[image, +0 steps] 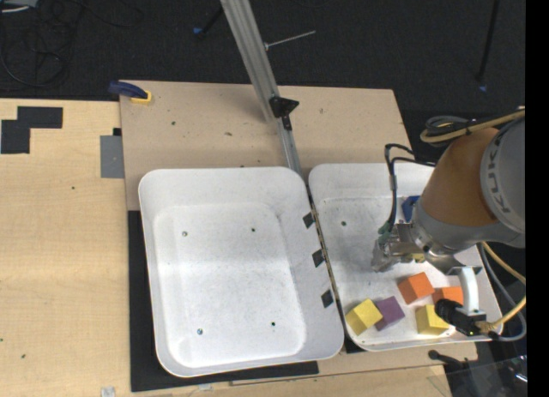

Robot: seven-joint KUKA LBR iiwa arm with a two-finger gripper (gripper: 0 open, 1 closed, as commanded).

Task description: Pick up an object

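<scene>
The arm [467,194], grey with its orange band, reaches in from three o'clock and hangs over the right bin [343,172]. Its gripper [390,251] sits low over the bin's white floor near the middle. It is too small and dark to tell whether it is closed or parted, and nothing can be seen in its grasp. The pickable things lie at the five o'clock end of that bin, apart from the gripper. An orange block [418,286] is nearest, at the gripper's four o'clock. A purple block [391,310] lies at its six o'clock, touching or just beside a yellow block [364,315] at seven o'clock. A second yellow block [431,321] lies by the bin's lower rim. A small blue thing [409,208] peeks out at the gripper's one o'clock, half hidden by the arm. The left bin [146,191] lies at nine o'clock, joined to the right one by three black clips [319,258]. A slanted aluminium rail [249,39] rises at twelve o'clock. Pale lettering marks the arm's grey casing at the view's edge, but it is cut off and cannot be read. No other label or writing is legible.
</scene>
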